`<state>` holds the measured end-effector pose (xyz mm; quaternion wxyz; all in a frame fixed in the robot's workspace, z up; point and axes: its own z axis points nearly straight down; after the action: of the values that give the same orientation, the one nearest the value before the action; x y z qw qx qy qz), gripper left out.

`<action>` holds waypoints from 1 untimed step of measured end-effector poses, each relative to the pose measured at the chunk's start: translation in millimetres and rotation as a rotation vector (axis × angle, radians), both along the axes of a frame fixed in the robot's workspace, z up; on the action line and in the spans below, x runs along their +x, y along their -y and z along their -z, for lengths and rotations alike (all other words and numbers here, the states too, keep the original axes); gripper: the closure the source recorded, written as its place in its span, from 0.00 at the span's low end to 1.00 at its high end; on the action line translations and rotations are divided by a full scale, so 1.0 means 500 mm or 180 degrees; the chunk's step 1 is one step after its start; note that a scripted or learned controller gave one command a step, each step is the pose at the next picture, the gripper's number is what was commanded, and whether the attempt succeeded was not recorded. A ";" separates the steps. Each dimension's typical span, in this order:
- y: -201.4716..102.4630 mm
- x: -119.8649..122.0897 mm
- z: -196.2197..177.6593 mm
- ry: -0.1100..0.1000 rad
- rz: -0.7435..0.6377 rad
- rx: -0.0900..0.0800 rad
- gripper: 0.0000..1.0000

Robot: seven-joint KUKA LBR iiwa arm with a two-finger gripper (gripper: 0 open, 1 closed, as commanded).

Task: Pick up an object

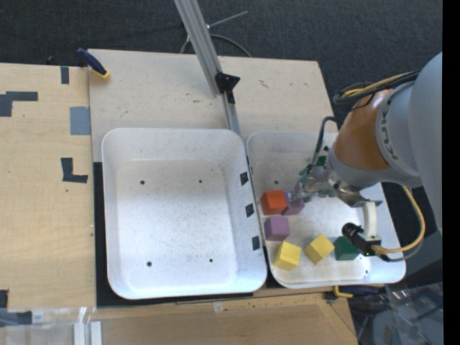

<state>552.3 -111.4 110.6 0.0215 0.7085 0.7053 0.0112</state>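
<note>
Inside rt bin (287,146), end effector (300,198) grip unclear, touching purple block (294,208) beside orange cube (273,201).

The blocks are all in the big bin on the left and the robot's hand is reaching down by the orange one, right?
Not quite. The camera view shows the blocks in the right bin, not the left bin. The rest holds: the hand is down beside the orange block.
</note>
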 end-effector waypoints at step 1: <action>0.000 0.000 0.000 0.0000 0.0000 0.0000 1.00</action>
<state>552.3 -111.4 110.6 0.0215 0.7085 0.7053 0.0113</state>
